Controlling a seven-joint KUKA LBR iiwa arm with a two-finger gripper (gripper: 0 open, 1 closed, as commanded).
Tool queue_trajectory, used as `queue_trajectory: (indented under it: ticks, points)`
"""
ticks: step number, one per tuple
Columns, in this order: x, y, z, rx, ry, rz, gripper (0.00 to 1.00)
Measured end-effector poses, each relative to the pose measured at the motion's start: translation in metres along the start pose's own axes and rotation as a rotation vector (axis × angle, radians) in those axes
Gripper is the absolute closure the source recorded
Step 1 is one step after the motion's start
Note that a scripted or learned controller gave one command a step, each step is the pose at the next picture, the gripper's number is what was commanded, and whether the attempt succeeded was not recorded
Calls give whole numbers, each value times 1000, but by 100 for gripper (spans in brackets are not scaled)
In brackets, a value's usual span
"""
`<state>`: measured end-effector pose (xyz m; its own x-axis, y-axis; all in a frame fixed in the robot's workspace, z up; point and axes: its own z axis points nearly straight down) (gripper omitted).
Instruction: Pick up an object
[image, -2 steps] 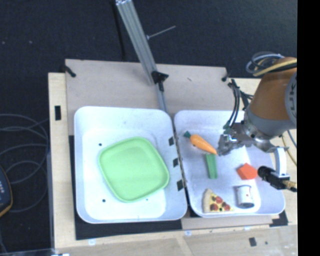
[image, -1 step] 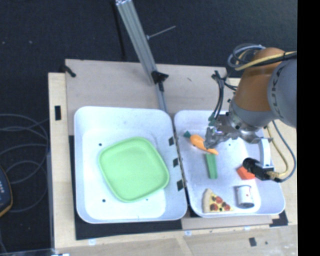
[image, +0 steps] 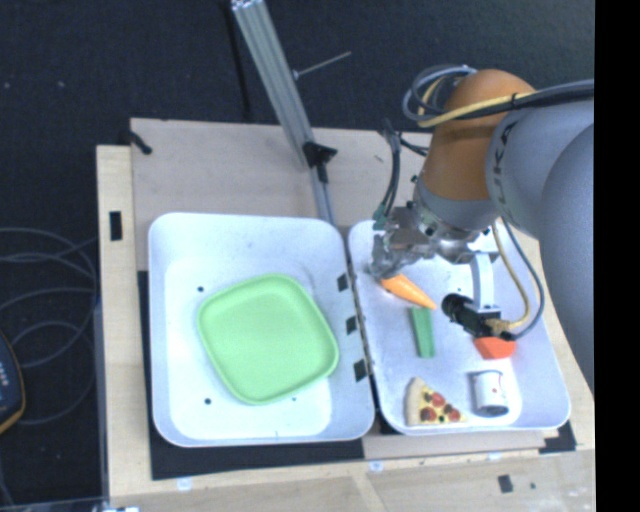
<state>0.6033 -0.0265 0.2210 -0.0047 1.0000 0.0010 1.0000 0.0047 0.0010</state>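
My gripper (image: 384, 264) hangs low over the far left corner of the right bin (image: 555, 385), just above the blunt left end of an orange carrot (image: 409, 291). The carrot lies on the bin floor, pointing right and toward the front. Whether anything sits in the gripper is hidden by the wrist. A green stick (image: 423, 331) lies just in front of the carrot. Near the front edge lie a pizza slice (image: 430, 404) and a small silver can (image: 489, 391). A red-orange piece (image: 494, 348) rests right of the green stick.
The left bin (image: 170, 250) holds a light green square plate (image: 267, 338) in its middle. A slanted metal pole (image: 285, 100) rises behind the bins. The grey arm covers the right bin's far right part.
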Motion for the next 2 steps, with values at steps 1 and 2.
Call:
queue_trajectory:
  ticks: [1,2]
  points:
    - [46,27,4,1,0,1,100]
    - [85,55,-2,0,0,2,100]
